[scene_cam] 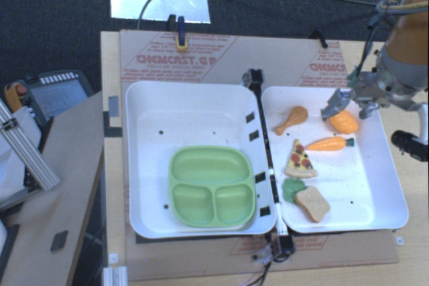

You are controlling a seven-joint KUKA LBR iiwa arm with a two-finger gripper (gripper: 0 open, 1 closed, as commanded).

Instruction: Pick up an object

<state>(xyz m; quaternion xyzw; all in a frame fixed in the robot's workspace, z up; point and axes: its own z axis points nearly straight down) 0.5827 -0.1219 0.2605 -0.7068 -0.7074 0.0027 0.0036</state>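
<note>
- Grey arm (402, 43) reaches in from the right, its jaws (351, 106) spread apart above a rounded orange plastic food piece (344, 122).
- Glossy orange toy carrot (328, 143) lies just beside.

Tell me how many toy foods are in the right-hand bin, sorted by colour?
Orange: 2, the carrot and a rounded orange piece beside the claw.
Tan or brown: 2, the chicken drumstick and the bread slice.
Green: 1, a leafy piece.
Mixed yellow and red: 1, the pizza slice.
Total: 6.
</note>
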